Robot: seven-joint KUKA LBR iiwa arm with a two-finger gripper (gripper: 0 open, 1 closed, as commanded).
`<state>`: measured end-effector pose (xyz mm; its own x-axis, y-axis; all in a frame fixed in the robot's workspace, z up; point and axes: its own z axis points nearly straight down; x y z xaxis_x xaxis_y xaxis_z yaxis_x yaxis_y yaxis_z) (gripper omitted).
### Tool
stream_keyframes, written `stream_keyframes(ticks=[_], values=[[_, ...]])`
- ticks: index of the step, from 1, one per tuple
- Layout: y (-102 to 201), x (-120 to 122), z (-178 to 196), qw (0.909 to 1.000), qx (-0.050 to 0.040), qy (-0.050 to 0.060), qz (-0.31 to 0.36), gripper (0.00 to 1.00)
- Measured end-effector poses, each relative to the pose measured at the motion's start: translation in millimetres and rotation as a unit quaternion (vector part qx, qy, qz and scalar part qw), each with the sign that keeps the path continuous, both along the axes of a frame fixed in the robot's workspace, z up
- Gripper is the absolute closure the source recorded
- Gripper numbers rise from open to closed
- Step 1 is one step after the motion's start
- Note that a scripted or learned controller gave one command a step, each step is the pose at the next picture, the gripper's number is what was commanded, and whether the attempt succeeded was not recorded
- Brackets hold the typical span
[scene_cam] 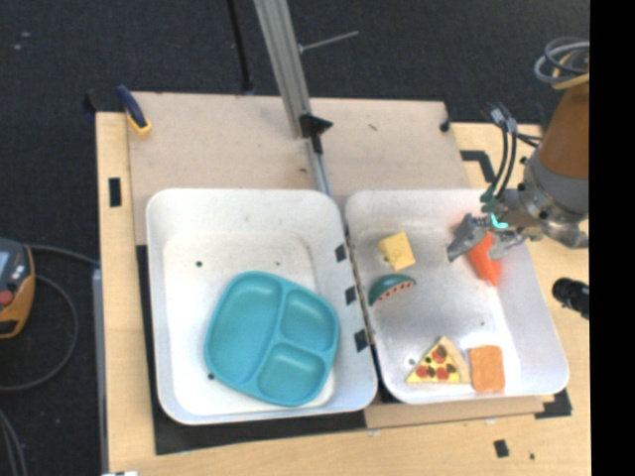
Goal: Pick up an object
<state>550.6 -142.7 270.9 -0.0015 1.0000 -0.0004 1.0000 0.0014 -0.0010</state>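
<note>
While over right bin (516, 360), gripper (480, 246) w/ fingers closed on orange carrot-like toy (483, 263) — lifted, tilted, apart from pizza slice (437, 363).

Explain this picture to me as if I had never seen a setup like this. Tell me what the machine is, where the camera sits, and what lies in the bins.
One camera looks down at a slant on a bench with two white bins. The robot arm, grey with an orange band, reaches in from the right; its gripper hangs over the right bin beside an orange carrot-like toy. I cannot tell whether it grips it. That bin also holds a yellow block, a small teal piece, a toy pizza slice and an orange slab. The left bin holds a teal divided plate.
</note>
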Motion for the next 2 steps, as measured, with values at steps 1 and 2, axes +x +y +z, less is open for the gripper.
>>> stream_keyframes(ticks=[1, 2], values=[[0.0, 0.5, 0.9, 1.0000, -0.0002, -0.001, 0.000, 0.00], [-2.0, -6.0, -60.0, 1.0000, 0.0000, 0.001, -0.001, 0.00]])
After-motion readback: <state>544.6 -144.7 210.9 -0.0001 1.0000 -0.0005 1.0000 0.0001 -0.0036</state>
